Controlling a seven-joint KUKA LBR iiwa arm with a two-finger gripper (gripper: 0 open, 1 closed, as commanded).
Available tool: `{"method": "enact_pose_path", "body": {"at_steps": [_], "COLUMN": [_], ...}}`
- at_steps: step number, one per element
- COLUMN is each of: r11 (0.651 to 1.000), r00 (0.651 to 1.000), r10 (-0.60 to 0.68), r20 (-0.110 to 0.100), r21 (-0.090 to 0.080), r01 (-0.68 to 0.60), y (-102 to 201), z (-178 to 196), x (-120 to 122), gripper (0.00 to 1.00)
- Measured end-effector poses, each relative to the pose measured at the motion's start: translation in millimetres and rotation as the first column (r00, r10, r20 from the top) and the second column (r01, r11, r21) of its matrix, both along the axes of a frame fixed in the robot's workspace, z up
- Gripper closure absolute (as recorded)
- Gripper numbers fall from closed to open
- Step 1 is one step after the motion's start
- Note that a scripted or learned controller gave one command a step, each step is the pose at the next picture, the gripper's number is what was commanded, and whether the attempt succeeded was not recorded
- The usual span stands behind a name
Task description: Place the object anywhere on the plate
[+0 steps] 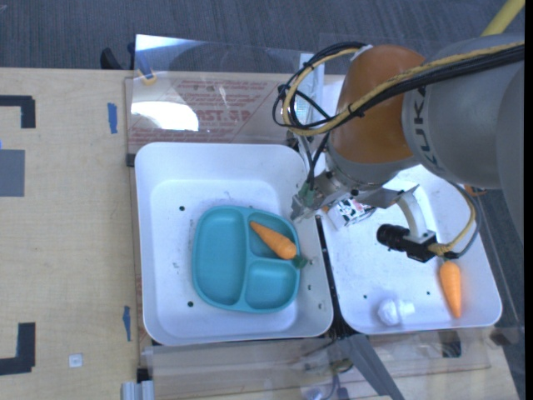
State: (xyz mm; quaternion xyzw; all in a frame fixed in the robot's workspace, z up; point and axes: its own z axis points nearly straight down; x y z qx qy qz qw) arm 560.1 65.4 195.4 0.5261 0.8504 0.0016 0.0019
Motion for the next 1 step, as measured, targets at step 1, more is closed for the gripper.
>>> {"method": "enact_pose_path", "body": {"at_steps": [1], "r11": [1.000], "r00": [1.000], "r10": [0.000], "r20": [-0.001], "r21": [0.000], "r01": [0.000], "y": [-0.2], "z": [-0.7], "x": [-0.2], "gripper": [0.00]}}
